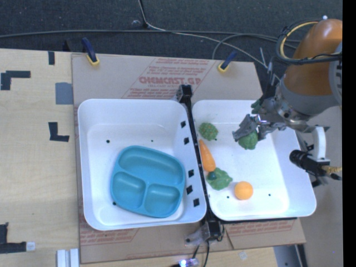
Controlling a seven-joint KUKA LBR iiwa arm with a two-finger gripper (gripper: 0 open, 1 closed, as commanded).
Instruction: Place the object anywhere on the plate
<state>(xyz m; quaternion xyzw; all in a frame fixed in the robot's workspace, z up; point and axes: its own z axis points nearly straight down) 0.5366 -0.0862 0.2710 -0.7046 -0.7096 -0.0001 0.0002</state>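
1 green broccoli [250, 141] sits between hand [247, 133] fingers, over right bin [295, 202].

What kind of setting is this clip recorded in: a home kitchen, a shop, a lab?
Most likely a robotics lab bench, not a kitchen. Two white bins sit on a cardboard sheet held by clamps, cables run across the dark floor, and the food, such as the carrot, looks like toy produce beside a blue plate.
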